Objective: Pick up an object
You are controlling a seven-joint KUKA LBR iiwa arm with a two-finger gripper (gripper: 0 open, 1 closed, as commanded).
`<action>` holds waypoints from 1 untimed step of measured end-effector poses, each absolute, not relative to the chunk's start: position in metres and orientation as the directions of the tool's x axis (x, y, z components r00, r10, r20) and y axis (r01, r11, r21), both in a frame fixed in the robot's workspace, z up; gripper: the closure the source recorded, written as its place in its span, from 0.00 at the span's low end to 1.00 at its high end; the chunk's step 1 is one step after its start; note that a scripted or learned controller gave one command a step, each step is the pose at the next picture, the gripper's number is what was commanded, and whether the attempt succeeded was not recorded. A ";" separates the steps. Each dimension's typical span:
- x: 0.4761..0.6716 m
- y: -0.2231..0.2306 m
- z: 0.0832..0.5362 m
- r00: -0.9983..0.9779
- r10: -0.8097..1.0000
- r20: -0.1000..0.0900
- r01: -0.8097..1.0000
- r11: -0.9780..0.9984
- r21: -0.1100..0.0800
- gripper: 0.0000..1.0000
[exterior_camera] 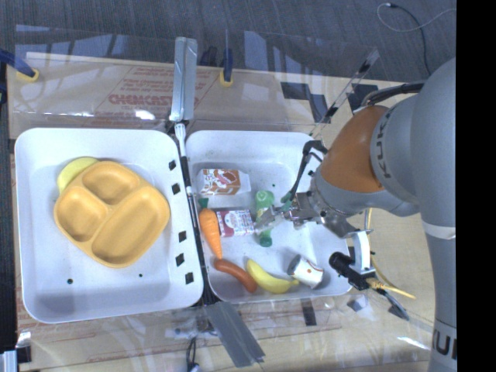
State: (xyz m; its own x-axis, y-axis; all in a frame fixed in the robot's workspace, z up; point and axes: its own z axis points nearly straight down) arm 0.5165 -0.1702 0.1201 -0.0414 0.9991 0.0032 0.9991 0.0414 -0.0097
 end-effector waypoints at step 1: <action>0.535 -0.197 0.089 -0.064 0.998 0.002 0.998 0.064 -0.004 0.00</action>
State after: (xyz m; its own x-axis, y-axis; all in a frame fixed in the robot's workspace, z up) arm 0.5348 -0.1969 0.0886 -0.0641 0.9979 0.0016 0.9979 0.0641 -0.0041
